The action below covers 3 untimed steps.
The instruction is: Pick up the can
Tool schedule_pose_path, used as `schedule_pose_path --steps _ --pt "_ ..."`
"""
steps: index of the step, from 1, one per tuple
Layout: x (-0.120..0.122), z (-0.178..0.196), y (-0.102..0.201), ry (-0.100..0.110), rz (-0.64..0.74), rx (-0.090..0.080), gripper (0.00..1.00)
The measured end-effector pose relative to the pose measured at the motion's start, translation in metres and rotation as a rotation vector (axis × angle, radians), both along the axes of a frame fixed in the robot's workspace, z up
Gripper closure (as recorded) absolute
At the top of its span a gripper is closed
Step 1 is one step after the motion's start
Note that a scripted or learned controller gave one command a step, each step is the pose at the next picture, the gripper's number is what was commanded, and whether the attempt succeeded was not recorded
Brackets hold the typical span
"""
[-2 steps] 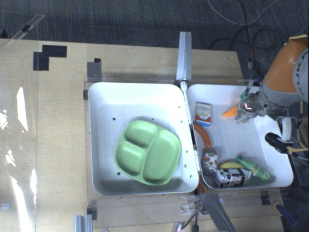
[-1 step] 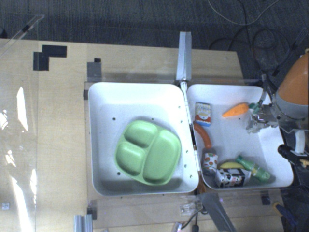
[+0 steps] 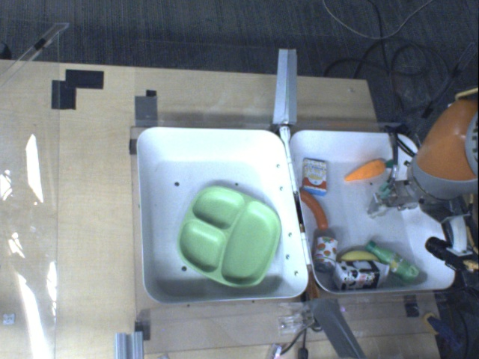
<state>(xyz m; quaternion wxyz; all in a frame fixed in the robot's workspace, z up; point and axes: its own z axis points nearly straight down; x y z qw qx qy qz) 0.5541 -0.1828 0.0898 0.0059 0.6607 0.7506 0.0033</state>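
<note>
My gripper [image 3: 383, 200] hangs over the right bin [image 3: 352, 146], toward its right side, just below the carrot [image 3: 365, 171] — I cannot tell how it is set, and nothing shows in its grasp. The can [image 3: 325, 250] stands at the bin's near-left corner, against the dividing wall, well apart from my gripper. Just right of it lies a black-and-white carton [image 3: 358, 275], with a banana [image 3: 356, 256] and a green bottle [image 3: 394, 262] beside that. A sausage [image 3: 317, 211] lies above the can, and a small box [image 3: 315, 176] farther still. The left bin [image 3: 161, 170] holds a green divided plate [image 3: 230, 235].
</note>
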Motion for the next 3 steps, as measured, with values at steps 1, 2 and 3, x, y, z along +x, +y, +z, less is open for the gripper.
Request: schedule_pose_path --steps 1,2,3 --pt "0.0 0.0 -0.001 -0.001 -0.001 -0.002 0.0" --pt "0.029 -0.001 -0.022 0.001 0.003 0.0 0.0" --pt "0.032 0.012 -0.021 -0.005 0.006 0.001 1.0"
